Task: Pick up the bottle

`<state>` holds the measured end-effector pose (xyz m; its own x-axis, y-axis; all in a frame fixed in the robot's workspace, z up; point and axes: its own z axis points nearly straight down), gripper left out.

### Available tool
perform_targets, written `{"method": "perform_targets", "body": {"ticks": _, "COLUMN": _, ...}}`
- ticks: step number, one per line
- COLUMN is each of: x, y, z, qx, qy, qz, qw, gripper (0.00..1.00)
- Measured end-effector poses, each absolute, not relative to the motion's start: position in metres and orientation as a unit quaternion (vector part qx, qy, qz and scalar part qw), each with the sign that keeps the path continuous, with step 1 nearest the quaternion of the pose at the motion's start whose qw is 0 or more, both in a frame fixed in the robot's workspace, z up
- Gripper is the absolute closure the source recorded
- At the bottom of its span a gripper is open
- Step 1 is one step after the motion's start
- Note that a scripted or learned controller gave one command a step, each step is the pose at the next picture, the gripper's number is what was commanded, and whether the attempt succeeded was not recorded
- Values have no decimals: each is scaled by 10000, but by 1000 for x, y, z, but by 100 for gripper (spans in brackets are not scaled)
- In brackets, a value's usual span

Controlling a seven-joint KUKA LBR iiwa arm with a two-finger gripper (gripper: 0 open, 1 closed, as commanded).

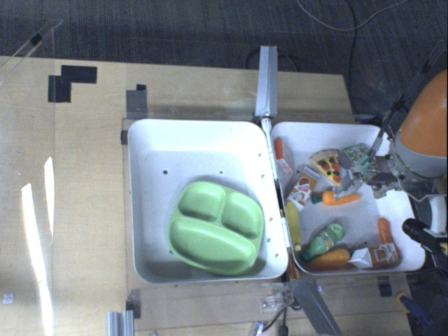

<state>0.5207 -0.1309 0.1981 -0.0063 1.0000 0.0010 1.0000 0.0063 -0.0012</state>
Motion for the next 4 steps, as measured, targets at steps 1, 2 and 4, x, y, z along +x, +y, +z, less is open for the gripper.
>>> {"method": "perform_targets", "body": {"ticks": 1, "x": 491, "y": -99, "z": 103, "qx": -5576, "qy": -8301, "qz": -10, "qw": -4, "gripper": 0}}
{"method": "perform_targets", "body": {"ticks": 2, "x": 494, "y": -98, "z": 111, "qx": -5572, "qy": -8304, "qz": -22, "qw": -12, "gripper": 100}}
{"method": "perform_targets", "body": {"ticks": 4, "x": 497, "y": -39, "z": 183, "qx": -7008, "qy": -7134, "qz": -5, "qw": -1, "gripper": 0}}
